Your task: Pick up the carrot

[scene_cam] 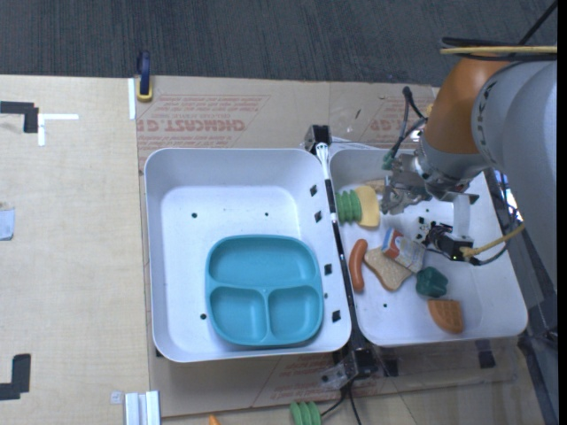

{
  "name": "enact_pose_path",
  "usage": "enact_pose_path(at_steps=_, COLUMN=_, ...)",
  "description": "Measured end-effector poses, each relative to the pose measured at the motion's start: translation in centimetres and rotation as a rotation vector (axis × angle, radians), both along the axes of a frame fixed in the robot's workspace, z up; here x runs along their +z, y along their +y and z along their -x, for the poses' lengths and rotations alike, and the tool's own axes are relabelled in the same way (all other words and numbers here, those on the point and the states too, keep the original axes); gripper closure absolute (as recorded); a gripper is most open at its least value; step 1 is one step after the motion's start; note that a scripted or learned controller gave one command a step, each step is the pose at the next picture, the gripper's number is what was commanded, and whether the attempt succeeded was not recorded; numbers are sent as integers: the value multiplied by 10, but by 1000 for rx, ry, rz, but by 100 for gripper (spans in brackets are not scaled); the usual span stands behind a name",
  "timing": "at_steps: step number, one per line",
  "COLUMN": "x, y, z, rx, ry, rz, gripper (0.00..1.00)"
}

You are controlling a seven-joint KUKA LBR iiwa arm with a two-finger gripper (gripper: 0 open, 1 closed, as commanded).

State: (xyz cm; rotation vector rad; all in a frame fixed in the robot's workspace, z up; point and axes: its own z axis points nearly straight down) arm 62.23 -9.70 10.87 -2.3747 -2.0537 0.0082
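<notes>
Your carrot [446, 315] lies at the near edge of the right bin [496, 321], just beside the green toy [431, 282] and apart from the sausage [357, 265] and bread slice [387, 270], so you likely have room to approach it. The gripper [409, 237] hangs over the bin's middle; whether its jaws are spread you cannot tell. On the bench, the left bin [168, 202] carries a teal divided plate [264, 289], with dark carpet beyond.

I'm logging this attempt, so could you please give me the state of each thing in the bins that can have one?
carrot: lying loose near the right bin's front edge, not grasped.
gripper: low over the toast, apart from the carrot.
toast slice: flat, next to the sausage.
sausage: lying by the divider.
blue tray: upright in the left bin.
</notes>
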Motion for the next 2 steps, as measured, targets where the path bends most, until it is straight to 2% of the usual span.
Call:
enact_pose_path(at_steps=1, x=0, y=0, z=0, rx=0, ry=0, rz=0, gripper=0)
enact_pose_path(at_steps=2, x=0, y=0, z=0, rx=0, ry=0, rz=0, gripper=0)
